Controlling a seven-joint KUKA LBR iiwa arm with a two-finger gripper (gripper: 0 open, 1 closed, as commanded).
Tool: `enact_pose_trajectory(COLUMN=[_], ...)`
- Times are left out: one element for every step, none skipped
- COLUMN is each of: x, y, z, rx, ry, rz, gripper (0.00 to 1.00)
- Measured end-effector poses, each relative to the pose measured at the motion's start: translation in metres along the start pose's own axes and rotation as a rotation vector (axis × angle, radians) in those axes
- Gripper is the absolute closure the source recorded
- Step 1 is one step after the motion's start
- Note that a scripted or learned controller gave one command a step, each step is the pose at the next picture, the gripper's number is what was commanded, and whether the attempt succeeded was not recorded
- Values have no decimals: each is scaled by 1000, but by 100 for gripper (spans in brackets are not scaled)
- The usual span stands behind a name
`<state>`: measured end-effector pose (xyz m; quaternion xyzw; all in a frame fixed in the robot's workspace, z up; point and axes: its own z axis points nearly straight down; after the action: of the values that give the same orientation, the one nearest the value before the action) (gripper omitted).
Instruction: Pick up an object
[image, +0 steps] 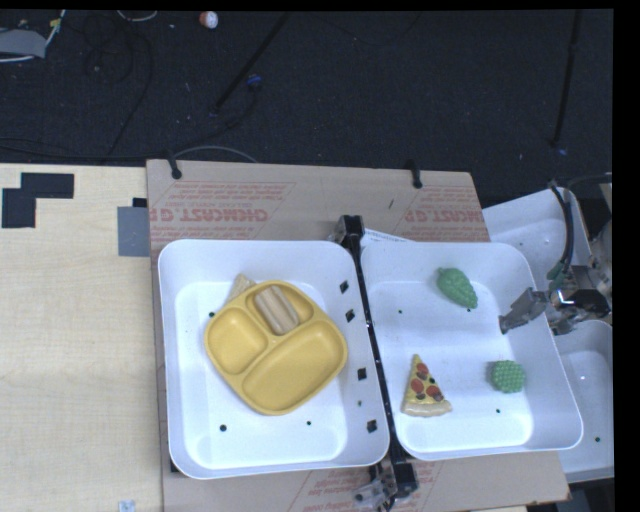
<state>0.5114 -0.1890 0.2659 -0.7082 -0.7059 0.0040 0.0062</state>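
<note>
A dark floor strewn with black cables fills the far part of the scene, and a pale wooden desk (70, 340) takes up the near left. On the desk lies a brown cardboard sheet (300, 205) with red print, and on it sit two shallow white bins side by side, joined by a black clamp strip down the middle.

The left bin (190, 420) holds a yellow tray (290, 370) with three compartments, set at a tilt near the bin's centre. A tan hot dog (276, 308) lies in the tray's far compartment; the other two compartments show bare yellow.

The right bin (470, 425) holds three toy foods, well apart from each other. A pizza slice (424, 387) lies near the bin's left wall toward the near side, its point aimed far and its crust near. A green leafy vegetable (457, 287) lies in the far part of the bin. A round green knobbly piece, the broccoli (507, 376), lies toward the near right.

The gripper (535, 310) comes in from the right and sits over the right bin's right rim, between the leafy vegetable and the broccoli but touching neither. A grey finger (518, 310) points left and slightly near over the bin floor. The fingers appear spread apart, with nothing between them. Behind the gripper, cables and grey arm parts run off toward the right edge, over a white surface beside the bin.
</note>
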Motion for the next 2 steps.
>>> enact_pose_trajectory(x=[1, 2], y=[2, 3], z=[-7, 36], rx=[-13, -9], ry=[-3, -1], rz=[-4, -3], gripper=[0, 0])
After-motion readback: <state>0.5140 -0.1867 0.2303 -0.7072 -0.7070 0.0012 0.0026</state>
